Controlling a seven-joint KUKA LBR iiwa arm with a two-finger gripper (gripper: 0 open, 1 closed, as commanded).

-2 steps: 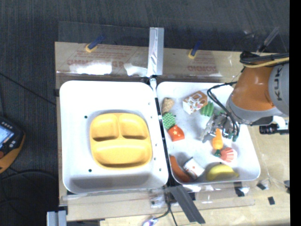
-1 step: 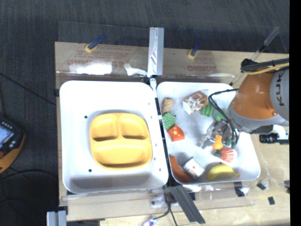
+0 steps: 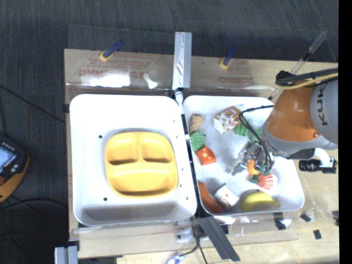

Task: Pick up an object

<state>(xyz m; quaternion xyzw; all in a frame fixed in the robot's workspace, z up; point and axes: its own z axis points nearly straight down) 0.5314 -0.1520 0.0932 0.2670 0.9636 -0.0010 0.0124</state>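
the arm comes in from the right edge of the worktop and its claw (image 3: 248,163) is low inside the right bin (image 3: 291,194), among the small things there. just at the claw lies a small orange and red toy (image 3: 260,176), and a banana (image 3: 258,201) is near the bin's front wall. i cannot tell if the claw is open or closed, because wires and toys hide it. nothing looks lifted yet, so i judge the pick is not done: the grasp and the rising are left. the left bin (image 3: 88,122) holds a yellow tray (image 3: 142,163).
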